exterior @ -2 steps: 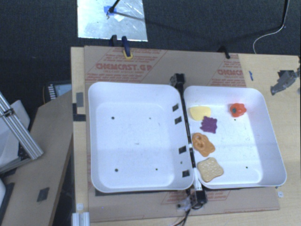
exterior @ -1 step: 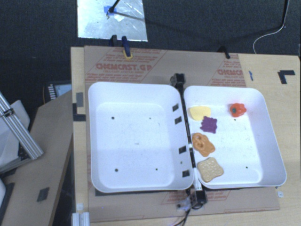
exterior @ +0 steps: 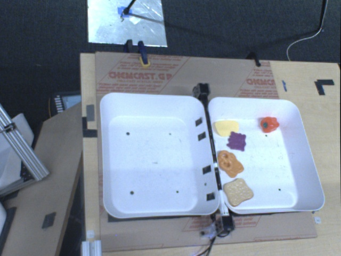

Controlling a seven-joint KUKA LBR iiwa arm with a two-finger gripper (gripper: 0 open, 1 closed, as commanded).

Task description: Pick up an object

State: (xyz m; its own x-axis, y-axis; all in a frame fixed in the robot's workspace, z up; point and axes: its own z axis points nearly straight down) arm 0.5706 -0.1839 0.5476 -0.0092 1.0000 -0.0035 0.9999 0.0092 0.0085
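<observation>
Several small toy foods lie in the right bin, mostly along its left side. A pale yellow piece sits near the top. Just below it is a purple piece. An orange pretzel-shaped piece comes lower, and a tan cracker lies near the bin's front left corner. A red pepper-like piece rests apart, toward the bin's back right.
The left bin stands beside the right one, joined by black clips along the shared wall. Both rest on a cardboard sheet. A shiny metal plate lies beyond the bench at the back.
</observation>
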